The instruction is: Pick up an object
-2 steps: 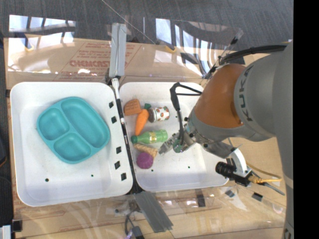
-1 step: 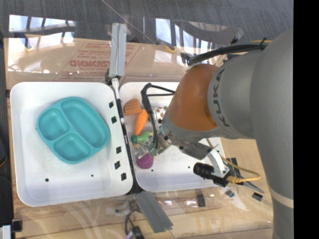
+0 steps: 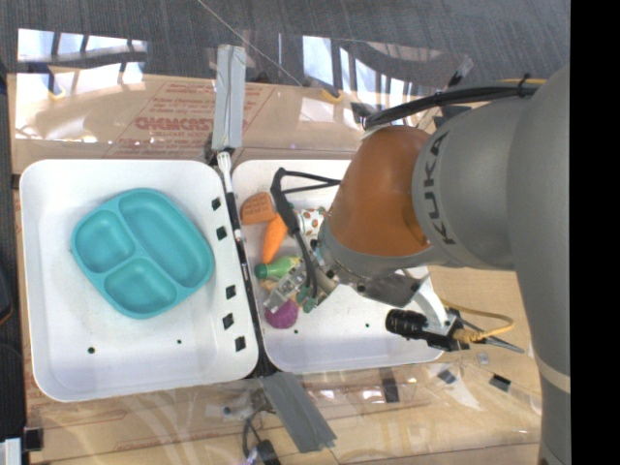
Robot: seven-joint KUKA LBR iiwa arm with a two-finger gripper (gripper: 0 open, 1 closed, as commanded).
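Carrot [image 3: 274,237] in right white bin [image 3: 339,355]

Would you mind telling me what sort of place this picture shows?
Probably a robotics lab bench set up for grasping trials: a KUKA arm reaches over two white bins, with toy food like a carrot beside a teal divided plate.

1. Two shallow white bins are sitting side by side on the table: the left bin [image 3: 58,347] and the right bin [image 3: 339,352].
2. One teal divided plate [image 3: 142,251] is lying in the left bin; it is showing three compartments.
3. One orange carrot [image 3: 274,238] is lying in the right bin.
4. One brown bread-like piece [image 3: 257,207] is lying just above the carrot.
5. One purple item [image 3: 280,314] is resting below them.
6. One green item [image 3: 275,268] is lying between carrot and purple item.
7. One robot arm [image 3: 465,192] is reaching in.
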